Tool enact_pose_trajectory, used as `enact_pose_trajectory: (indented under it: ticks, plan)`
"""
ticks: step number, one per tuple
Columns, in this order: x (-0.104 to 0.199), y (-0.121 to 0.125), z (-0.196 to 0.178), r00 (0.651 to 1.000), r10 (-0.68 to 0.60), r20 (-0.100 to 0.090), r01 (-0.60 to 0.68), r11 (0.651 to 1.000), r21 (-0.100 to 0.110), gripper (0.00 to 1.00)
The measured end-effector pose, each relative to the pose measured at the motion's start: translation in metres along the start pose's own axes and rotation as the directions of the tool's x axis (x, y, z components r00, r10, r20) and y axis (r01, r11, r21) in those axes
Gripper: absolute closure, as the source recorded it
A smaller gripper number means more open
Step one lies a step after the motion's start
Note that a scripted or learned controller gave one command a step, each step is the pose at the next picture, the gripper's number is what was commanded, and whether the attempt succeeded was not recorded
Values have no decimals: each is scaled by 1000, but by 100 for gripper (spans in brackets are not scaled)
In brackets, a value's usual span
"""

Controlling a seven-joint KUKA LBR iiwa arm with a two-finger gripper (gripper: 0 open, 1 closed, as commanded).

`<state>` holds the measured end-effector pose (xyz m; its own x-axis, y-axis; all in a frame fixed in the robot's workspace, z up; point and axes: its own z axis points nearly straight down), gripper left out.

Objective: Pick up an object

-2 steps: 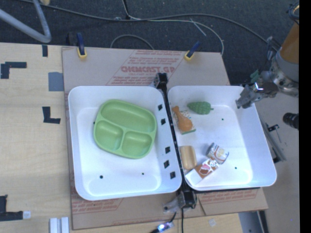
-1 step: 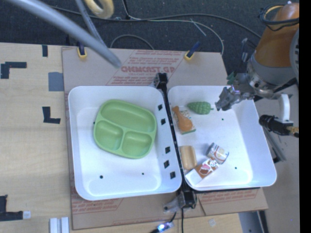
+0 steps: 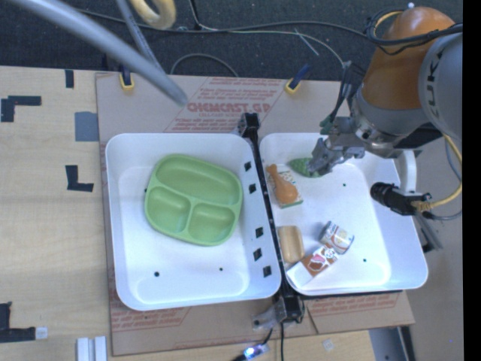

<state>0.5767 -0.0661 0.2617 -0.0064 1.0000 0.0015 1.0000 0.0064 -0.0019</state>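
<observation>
Counter point(image 3: 45, 201) carried two white bins side by side. From my seat the arm point(image 3: 409, 59) came in from the right, orange band high, wrist hung over the right bin point(image 3: 391, 232).

Left bin point(image 3: 135, 277) held a green divided plate point(image 3: 194, 199), lying flat, well apart from everything else.

Right bin held the small stuff. An orange piece point(image 3: 283, 187) lay against the divider, long axis running top to bottom. Below it a tan block point(image 3: 291, 243), also along the divider. Nearer the bin's middle, a small wrapped packet point(image 3: 337, 237) and a red-and-white piece point(image 3: 320, 262) just beside it.

Smallest: a green item point(image 3: 302, 166) at the top of the right bin, touching the tip of the pincer point(image 3: 325, 159). It lay to the pincer's left, toward the divider. I could not tell whether the pincer was released or clenched, nor whether the green item sat between its tips or merely beside them. I judged the green item the nearest candidate, the orange piece next.
</observation>
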Motion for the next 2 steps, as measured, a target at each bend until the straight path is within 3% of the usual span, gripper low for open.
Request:
enact_pose_trajectory:
  ticks: [2]
  plan:
    - [106,7,19,1000,1,1,-1,1000,2,100]
